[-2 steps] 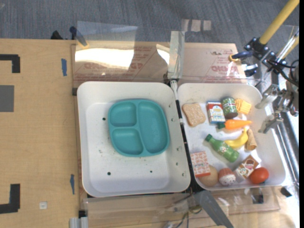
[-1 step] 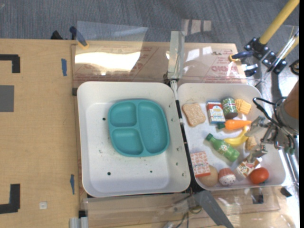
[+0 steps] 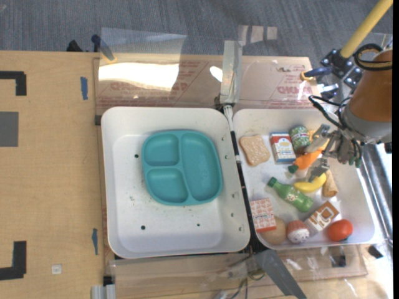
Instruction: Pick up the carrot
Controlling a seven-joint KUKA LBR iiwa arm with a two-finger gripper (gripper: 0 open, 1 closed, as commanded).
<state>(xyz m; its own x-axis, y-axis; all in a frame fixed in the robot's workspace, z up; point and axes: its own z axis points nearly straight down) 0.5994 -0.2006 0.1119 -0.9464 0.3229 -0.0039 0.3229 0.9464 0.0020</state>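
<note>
Here, the scene is set out by label.

Carrot: the carrot is seen in the right bin, touching the banana and just beside the small carton.

Claw: the gripper is placed right over the carrot; how far it is parted, or whether anything is gripped, cannot be told.

Risk: the banana or the green bottle could be nudged or caught instead, because of the crowding.

Surface: a white bin floor, likely slippery.

Room: a teal plate is held in the left bin, well apart.
</note>
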